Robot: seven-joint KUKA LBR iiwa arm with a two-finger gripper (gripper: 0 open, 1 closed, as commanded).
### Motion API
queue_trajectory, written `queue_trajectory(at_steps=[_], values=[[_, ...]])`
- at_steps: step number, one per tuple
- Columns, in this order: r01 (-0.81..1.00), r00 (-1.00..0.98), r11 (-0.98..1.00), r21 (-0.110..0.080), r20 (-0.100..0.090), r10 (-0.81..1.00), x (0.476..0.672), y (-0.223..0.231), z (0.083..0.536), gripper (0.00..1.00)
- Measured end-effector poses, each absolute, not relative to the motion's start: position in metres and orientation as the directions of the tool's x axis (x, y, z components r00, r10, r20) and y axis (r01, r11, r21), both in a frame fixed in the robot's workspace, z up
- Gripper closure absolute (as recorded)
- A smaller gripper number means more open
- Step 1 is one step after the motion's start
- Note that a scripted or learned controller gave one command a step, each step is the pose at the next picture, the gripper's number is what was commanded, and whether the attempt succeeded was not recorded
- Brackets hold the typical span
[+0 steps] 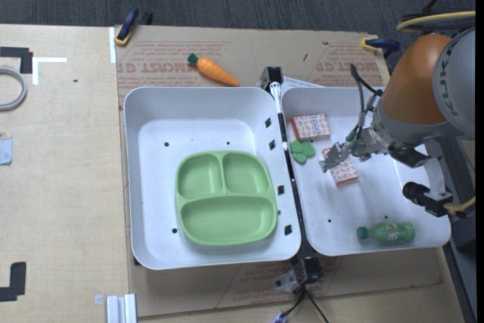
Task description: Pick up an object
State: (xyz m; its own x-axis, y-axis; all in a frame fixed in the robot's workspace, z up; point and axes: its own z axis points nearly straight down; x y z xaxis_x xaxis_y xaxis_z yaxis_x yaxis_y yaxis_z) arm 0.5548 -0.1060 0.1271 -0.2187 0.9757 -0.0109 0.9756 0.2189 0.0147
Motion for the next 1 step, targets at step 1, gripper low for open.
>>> queue_trajectory(at_steps=[1], values=[[0.911,-0.411,0.411,0.006,-0.007,0.911,0.58,-0.1055,0.0973,0.0]])
